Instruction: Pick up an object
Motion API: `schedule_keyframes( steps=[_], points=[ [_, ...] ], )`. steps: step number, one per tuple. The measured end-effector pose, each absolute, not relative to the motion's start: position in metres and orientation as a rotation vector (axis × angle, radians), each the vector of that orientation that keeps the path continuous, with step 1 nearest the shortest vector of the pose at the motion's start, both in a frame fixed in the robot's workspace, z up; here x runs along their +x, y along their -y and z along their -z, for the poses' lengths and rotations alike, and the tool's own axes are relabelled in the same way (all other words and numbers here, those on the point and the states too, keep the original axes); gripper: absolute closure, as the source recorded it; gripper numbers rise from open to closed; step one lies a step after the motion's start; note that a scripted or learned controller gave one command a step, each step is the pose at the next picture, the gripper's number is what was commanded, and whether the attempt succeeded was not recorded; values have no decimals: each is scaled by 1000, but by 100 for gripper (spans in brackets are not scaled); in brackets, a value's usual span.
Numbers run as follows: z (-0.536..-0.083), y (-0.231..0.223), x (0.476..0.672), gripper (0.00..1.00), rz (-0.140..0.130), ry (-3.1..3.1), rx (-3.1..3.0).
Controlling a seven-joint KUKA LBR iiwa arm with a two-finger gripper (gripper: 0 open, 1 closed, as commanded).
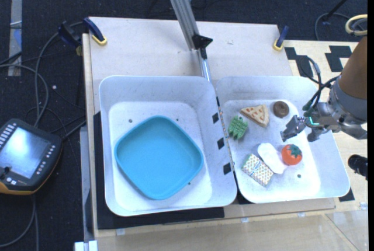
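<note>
From the camera above, the surface (146, 51) carried two shallow white bins side by side. The left bin (111, 98) held a blue square plate (158, 156) with rounded corners, turned so that its corners pointed toward the bin's edges.

The right bin (327, 180) held the small things. A tan wedge of toy pizza (255, 114) lay near the bin's far edge, its long axis running roughly along that edge and its tip pointing toward the left bin. Just beside it, toward the right edge, sat a round brown disc (281, 108). A green leafy toy (238, 127) lay close to the bin's left edge, its long axis running from far to near. A white oblong piece (270, 157) lay in the middle, its long axis slanting from the far left toward the near right, and it touched a red tomato (291, 154) on its right. A patterned rectangular packet (258, 170) lay near the near edge, touching the white piece, with its long axis slanting the same way.

The end effector (297, 127) hung over the right bin between the brown disc and the tomato, just above the tomato. Its dark fingers stood apart and nothing lay between them.
</note>
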State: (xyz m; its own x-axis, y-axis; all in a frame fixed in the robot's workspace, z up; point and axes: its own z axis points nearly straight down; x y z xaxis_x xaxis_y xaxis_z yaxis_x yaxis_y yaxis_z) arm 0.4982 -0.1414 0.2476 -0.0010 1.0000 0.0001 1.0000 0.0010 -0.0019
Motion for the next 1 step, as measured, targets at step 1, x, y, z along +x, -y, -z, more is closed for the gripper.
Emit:
schedule_keyframes(
  steps=[1],
  points=[
    [-248, 141, 498, 0, -2, 2222, -2219]
  ],
)
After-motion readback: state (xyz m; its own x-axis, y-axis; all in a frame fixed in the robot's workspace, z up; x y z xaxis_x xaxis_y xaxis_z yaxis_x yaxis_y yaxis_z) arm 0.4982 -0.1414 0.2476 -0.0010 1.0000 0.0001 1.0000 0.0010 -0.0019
